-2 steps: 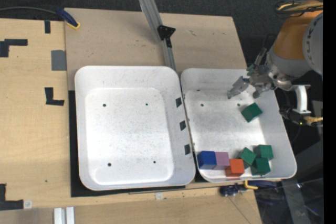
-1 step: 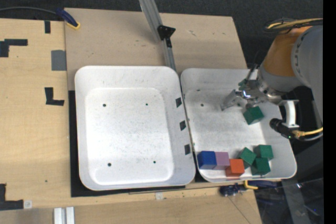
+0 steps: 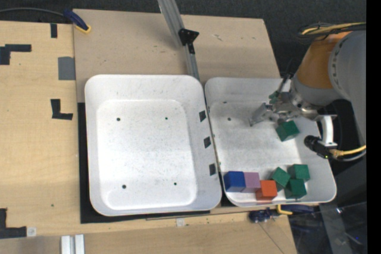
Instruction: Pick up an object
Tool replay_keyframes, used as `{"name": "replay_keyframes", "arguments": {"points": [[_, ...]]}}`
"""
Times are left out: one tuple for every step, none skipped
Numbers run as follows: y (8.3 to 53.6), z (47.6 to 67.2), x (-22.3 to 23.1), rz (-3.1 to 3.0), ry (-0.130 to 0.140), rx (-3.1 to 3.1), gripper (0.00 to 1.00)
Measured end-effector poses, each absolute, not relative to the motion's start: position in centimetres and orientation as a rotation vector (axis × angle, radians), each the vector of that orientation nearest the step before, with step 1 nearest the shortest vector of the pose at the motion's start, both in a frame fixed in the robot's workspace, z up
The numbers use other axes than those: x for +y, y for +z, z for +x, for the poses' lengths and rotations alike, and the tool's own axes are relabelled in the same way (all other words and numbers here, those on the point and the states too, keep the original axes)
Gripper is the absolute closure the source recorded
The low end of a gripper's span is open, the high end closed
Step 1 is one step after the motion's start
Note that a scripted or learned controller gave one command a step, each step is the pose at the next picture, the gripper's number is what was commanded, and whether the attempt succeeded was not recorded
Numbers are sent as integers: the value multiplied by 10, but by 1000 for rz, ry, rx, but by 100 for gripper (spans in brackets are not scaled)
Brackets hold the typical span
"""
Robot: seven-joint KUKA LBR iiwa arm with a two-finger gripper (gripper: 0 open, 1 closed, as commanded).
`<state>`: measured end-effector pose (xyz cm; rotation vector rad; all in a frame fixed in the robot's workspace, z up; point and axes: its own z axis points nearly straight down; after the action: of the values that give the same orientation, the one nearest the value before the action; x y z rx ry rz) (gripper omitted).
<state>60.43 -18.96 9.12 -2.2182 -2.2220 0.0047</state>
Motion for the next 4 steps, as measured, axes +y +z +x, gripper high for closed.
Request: {"name": "replay_keyframes", "arguments": {"points": [[102, 605, -189, -2217, 4, -2223, 100], [145, 601, -190, -2222, -2, -2223, 100], [188, 600, -187, -2222, -3, -2225, 100], [241, 601, -187, -2223, -4, -2227, 100]]}}
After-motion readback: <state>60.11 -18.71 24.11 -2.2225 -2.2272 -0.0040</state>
